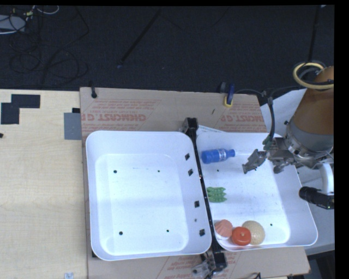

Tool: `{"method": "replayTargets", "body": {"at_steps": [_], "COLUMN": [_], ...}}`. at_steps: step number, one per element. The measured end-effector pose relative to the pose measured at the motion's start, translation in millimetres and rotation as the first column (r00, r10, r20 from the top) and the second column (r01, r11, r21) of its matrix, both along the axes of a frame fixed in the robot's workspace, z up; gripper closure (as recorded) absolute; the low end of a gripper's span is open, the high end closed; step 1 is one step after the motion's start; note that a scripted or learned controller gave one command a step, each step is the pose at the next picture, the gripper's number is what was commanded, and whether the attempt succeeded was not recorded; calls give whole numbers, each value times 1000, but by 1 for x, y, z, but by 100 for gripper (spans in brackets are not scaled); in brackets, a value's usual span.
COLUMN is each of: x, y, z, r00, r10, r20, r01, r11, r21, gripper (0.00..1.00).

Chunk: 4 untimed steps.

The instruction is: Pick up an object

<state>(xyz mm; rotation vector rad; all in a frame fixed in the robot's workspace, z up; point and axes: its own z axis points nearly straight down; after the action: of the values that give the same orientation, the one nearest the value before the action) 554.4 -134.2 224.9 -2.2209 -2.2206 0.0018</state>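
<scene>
This looks like a robotics lab: a wooden surface [38, 180] carries two white bins [143, 143] set on taped cardboard [142, 111], with loose cables [32, 16] trailing over dark floor [163, 49] behind and a robot arm [313, 117] reaching in.

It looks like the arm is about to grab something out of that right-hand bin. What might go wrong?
The blue bottle lies on its side, so it may roll away if the gripper nudges it. The green piece sits close to the divider between the bins, leaving little room for fingers on that side. The red, pink and tan items are bunched in the right bin's near corner, so a grab there could catch two or push them against the wall.
</scene>
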Motion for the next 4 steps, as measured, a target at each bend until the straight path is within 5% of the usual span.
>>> {"method": "replayTargets", "body": {"at_steps": [1,2,3,4], "x": [-29,-57,-76,-78], "y": [-61,-81,-80,-79], "z": [69,146,165,94], "r00": [1000,1000,1000,1000], "r10": [-6,-2,-3,-1], "r20": [5,8,3,-6], "r01": [6,2,3,1], "r11": [1000,1000,1000,1000], "r21": [-4,-4,-1,2], "gripper": [0,0,0,0]}}
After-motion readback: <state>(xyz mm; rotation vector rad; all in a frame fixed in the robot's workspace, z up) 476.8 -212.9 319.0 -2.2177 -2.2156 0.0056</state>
